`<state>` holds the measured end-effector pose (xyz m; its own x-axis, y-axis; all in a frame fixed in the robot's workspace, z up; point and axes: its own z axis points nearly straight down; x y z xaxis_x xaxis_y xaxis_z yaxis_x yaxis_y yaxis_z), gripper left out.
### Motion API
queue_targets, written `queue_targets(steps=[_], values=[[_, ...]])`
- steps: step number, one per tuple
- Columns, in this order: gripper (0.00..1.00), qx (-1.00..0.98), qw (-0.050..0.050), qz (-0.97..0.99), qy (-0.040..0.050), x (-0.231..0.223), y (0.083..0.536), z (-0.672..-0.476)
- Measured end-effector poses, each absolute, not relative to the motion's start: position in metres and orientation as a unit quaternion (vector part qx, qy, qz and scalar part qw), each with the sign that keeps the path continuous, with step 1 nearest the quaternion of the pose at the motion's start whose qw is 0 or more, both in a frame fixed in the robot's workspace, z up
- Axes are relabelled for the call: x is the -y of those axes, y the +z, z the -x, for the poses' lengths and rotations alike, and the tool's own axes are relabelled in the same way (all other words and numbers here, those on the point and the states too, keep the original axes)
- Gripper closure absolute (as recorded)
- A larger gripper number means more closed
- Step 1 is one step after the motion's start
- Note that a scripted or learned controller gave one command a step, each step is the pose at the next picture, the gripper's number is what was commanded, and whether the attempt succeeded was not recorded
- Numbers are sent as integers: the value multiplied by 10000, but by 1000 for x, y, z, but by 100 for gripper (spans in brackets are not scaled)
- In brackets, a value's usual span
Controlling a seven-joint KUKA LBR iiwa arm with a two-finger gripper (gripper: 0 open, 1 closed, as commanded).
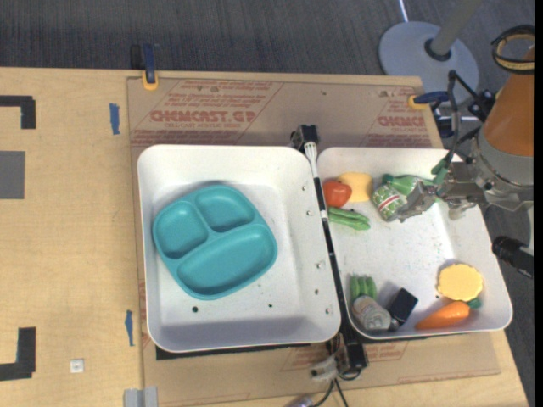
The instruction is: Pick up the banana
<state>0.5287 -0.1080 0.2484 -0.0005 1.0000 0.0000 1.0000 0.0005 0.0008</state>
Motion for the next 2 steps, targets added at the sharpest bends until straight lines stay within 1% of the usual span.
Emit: queue_targets(steps=[1,2], values=[[0,-8106,-12,-5856,-2,19,203,-508],[0,-8283,-11,-5603,-2,-64,184,-479]])
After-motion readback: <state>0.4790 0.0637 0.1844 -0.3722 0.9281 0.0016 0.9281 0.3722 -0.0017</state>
